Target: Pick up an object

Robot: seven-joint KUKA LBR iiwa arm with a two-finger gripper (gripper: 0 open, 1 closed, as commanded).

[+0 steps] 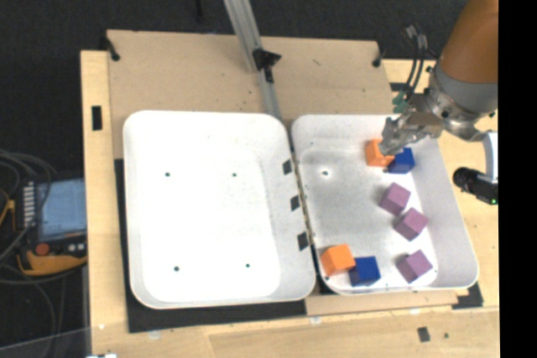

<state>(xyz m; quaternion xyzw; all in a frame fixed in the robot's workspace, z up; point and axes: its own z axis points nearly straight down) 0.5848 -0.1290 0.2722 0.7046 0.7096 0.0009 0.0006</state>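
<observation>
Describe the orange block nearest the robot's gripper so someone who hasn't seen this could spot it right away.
Look in the right-hand white bin, at its far right corner where the grey arm's gripper comes down. The small orange cube sits right beneath it, touching a blue cube. The bin's other orange cube lies at the near edge.

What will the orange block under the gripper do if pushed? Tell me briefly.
The orange block looks cube-shaped with flat faces, so it would probably slide rather than roll. It sits against a blue block, so a push from the gripper would likely shove both. It looks stiff.

Tool (pixel 393 148) over orange block (pixel 376 153) – blue block (pixel 402 161) beside.
</observation>
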